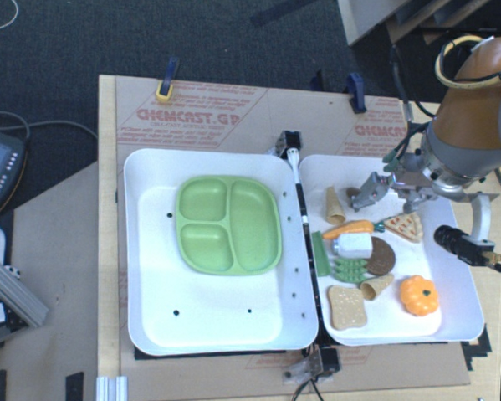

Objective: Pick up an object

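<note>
Hovered near the right bin's point(466, 328) far edge: end effector point(370, 193), finger state impossible to tell. Lay just nearward, long axis crosswise toward the desk's right edge: carrot point(354, 229).

Two white bins point(147, 257) are sitting side by side on one bench point(120, 130). One green tray point(229, 224), divided into three compartments, is lying in the left bin. The right bin point(462, 320) is carrying one pumpkin point(419, 296), one carrot point(349, 229), one bread slice point(346, 308), one pizza slice point(404, 226), one brown disc point(381, 257) and two cones point(335, 205), one by its near edge point(376, 285). Two clamps are gripping the bench's far edge, one yellow point(166, 80) and one blue point(355, 91).
</note>
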Action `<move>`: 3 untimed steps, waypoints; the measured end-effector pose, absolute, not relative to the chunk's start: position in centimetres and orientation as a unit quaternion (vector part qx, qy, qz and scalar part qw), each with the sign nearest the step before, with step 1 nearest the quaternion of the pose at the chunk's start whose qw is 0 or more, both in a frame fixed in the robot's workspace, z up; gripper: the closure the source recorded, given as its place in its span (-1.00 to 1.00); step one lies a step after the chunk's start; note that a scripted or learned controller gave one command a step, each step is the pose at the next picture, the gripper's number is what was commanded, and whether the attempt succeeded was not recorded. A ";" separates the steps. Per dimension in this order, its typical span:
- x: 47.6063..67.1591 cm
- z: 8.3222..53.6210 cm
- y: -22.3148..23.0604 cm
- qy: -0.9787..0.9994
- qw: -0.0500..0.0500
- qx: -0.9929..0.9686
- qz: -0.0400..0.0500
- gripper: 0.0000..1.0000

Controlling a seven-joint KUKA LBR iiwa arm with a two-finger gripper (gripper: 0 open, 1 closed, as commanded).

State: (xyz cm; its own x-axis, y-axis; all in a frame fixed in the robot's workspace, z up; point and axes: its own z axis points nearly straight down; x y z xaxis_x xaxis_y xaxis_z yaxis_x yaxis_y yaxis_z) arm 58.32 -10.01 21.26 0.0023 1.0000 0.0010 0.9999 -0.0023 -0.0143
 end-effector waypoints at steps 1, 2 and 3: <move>58.6 22.0 -10.0 -0.707 0.000 -0.707 0.000 -1.00; 58.4 17.6 -10.6 -0.707 0.002 -0.707 0.002 -1.00; 58.6 11.5 -11.2 -0.707 0.003 -0.707 0.002 -1.00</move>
State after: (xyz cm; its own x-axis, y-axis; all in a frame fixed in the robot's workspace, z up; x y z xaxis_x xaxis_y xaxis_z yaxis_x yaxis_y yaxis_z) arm 58.58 -11.22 11.50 0.0007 1.0000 0.0014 1.0000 -0.0007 -0.0073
